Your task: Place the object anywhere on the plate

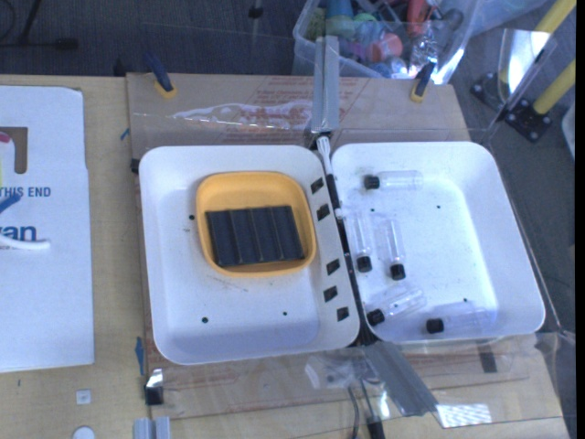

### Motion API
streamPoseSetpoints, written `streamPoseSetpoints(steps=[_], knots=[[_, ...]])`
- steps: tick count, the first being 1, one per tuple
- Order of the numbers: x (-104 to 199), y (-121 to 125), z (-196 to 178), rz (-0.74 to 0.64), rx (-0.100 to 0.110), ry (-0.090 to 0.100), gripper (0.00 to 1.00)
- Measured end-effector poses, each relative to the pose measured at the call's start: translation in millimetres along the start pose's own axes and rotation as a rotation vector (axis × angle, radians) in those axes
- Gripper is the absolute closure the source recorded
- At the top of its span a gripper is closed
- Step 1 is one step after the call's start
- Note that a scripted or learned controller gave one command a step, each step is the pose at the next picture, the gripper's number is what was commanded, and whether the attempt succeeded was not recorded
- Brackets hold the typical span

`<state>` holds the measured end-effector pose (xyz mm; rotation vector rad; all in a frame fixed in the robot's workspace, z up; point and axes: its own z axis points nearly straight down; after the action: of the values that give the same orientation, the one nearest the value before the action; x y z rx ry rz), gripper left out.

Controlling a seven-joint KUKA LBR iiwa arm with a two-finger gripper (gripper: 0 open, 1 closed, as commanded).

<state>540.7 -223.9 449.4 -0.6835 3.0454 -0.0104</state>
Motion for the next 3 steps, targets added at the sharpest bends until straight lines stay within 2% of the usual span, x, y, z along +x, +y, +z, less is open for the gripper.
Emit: streamPoseSetpoints(steps=[1,2,3], knots=[[-52,-24,14,-0.206,-0.007,0.007,1.0],[-108,-50,60,-0.411,-0.009,0.006,1.0],[-114,-51,15,-0.758,-0.011,0.004,1.0]])
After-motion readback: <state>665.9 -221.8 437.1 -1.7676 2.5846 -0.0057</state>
